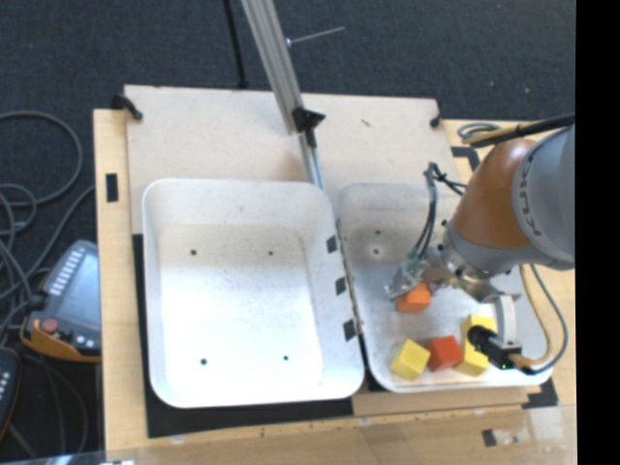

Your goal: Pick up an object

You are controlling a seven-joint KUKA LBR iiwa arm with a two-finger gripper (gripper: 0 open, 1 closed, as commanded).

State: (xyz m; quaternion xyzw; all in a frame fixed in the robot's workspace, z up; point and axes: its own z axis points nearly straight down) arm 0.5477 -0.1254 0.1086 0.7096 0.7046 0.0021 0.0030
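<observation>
Arm reaching into the right bin over an orange block

The arm, grey with an orange band, comes in from the right and lowers its gripper into the right bin, right at an orange block near the bin's middle. Along the bin's near edge lie a yellow block, a red block just beside it, and another yellow block toward the near right corner. The left bin sits alongside on the bench.

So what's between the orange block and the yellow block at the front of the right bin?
In the camera view, bare white bin floor lies between the orange block and the yellow block.
</observation>
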